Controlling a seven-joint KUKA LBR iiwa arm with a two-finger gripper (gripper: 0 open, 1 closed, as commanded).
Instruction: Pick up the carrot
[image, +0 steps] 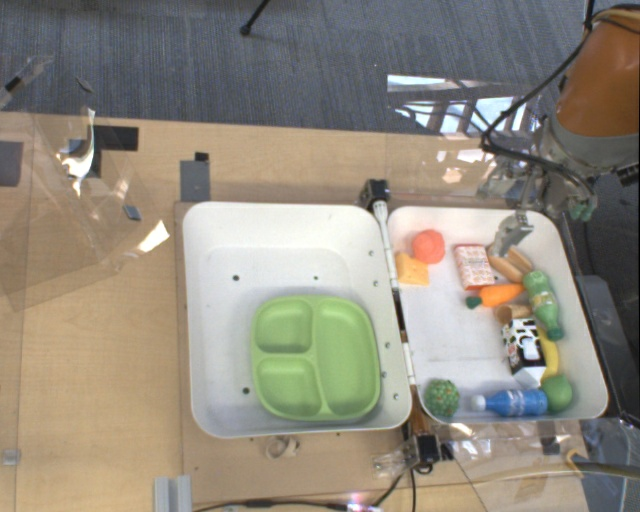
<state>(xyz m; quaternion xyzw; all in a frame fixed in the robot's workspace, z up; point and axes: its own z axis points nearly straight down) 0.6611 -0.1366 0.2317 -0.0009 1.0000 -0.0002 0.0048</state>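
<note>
The carrot (499, 295), orange with a dark green top pointing left, lies flat in the right bin (455, 340), in its upper right part. My gripper (508, 236) hangs over the bin's upper right corner, a little above and to the right of the carrot, apart from it. Its tip is just over a tan roll (516, 264) and beside a red-and-white packet (473, 266). Nothing is visibly held.
Around the carrot lie a red ball (428, 245), an orange wedge (412, 270), a green bottle (541, 300), a black-and-white carton (522, 345), a banana (549, 357), a blue bottle (512, 403) and broccoli (442, 397). The left bin (230, 250) holds a green divided plate (315, 357).
</note>
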